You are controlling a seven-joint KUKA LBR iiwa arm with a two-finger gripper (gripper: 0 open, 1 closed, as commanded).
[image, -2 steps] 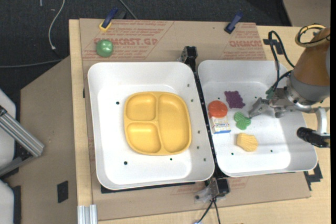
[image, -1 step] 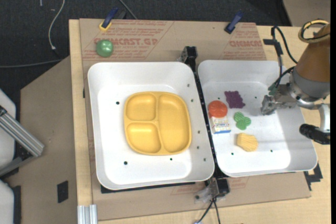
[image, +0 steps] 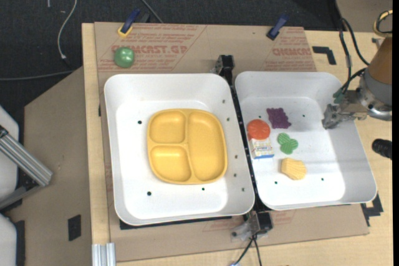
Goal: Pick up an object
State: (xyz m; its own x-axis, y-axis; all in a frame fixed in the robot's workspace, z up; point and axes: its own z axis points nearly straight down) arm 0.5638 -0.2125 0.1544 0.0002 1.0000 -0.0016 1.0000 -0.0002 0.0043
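Observation:
The right bin (image: 349, 152) holds several small objects: a purple piece (image: 278, 116), a red-orange round piece (image: 259, 129), a small white carton (image: 262, 148), a green piece (image: 287, 144) and a yellow piece (image: 293, 168). My gripper (image: 334, 116) hangs over the bin's right side, level with the purple piece and well to the right of it. Nothing shows between its fingers. The arm enters from the right edge.
The left bin (image: 124, 134) carries a yellow divided plate (image: 187, 146). A green ball (image: 124, 57) lies on the cardboard behind the left bin. Blue clamps (image: 129, 23) hold the board's far edge. Cables trail at the right.

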